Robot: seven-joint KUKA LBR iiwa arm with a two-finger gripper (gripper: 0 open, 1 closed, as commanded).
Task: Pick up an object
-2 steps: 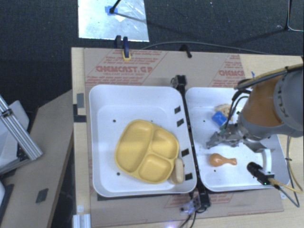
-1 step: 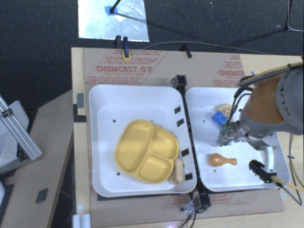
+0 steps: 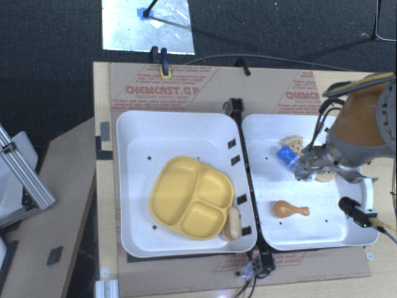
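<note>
- Blue object (image 3: 287, 156) lies in the right bin (image 3: 267, 228), toward its far side, touching a pale cookie-like piece (image 3: 293, 144) behind it and right at the gripper (image 3: 304, 168).
- Gripper is low over the bin, just beside the blue object; whether it is spread or closed on anything cannot be told from this angle.
- Handling, as a judgement: the blue object looks small, light and probably rigid plastic, so a grip across its narrow width should hold; its smooth skin may slip.
- Another pale round piece (image 3: 324, 176) sits partly under the wrist, crowding the far side of the target.
- Toy drumstick (image 3: 289, 210) lies apart, nearer the front of the same bin, with free space around it; an easier alternative pick.
- Left bin (image 3: 133, 166) carries a yellow divided plate (image 3: 190, 197) with a tan oblong piece (image 3: 232, 222) touching its near right edge.
- Divider between the bins (image 3: 243, 166) stands near the target's left.
</note>
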